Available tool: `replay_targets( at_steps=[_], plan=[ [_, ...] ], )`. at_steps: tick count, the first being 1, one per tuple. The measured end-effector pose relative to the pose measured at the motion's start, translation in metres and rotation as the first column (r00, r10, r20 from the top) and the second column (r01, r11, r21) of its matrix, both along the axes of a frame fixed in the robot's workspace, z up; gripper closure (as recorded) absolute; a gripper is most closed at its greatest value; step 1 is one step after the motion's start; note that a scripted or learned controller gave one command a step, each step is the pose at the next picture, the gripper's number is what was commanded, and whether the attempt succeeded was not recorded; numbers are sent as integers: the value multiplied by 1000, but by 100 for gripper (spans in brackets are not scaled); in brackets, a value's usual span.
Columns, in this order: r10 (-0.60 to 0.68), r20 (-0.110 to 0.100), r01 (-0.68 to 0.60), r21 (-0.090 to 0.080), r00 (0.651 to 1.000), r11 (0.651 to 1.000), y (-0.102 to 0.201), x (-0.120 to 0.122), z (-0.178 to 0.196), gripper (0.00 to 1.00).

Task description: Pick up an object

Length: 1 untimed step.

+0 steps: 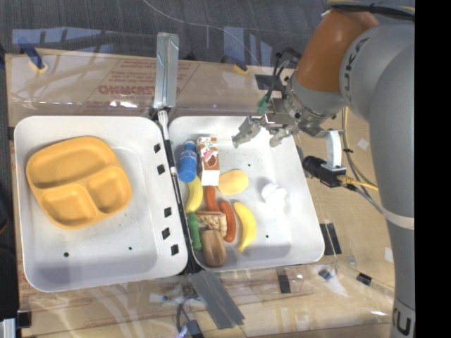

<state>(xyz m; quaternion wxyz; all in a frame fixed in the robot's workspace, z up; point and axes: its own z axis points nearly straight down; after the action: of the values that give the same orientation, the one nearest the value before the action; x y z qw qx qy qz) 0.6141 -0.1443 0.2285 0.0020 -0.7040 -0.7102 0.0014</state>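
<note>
Gripper (261, 134) open above right bin (299, 203)

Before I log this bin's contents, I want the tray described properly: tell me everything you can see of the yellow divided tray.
The yellow divided tray looks like moulded plastic, orange-yellow, with rounded corners and a raised rim. It has three compartments, one long and two smaller, with nothing in them. It lies flat, turned slightly askew, in the upper left part of the left bin, resting on the bin's white floor. Nothing else touches it.
</note>
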Motion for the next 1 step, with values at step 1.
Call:
replay_targets(
  at_steps=[1],
  plan=[
    [113, 30, -113, -4, 993, 994, 15, 42, -110, 0]
  ],
)
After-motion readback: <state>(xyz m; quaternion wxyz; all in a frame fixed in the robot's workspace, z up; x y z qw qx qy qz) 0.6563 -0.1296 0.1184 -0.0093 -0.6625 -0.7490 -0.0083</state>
